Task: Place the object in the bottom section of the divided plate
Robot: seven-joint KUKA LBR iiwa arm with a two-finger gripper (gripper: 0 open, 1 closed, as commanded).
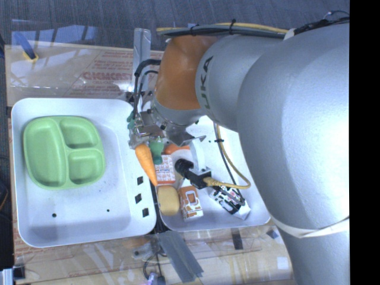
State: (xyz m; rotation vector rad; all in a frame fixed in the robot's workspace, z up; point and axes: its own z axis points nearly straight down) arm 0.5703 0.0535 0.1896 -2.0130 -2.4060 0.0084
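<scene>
A light green divided plate [62, 152] lies in the left white bin [71, 224]; it has one long section on its left and two smaller ones on its right, all bare. My gripper [144, 133] hangs over the left edge of the right bin [255, 218], under the orange band of the arm. Just below it lies an orange carrot [145, 161], its thick end toward the gripper, with a small green piece [157, 151] beside it. The wrist hides whether anything is between the gripper's tips.
The right bin also holds an orange-and-white packet [165, 172], a yellow block [168, 200], a small brown-and-white carton [190, 203] and a white-and-black item [233, 203]. The grey arm covers most of that bin.
</scene>
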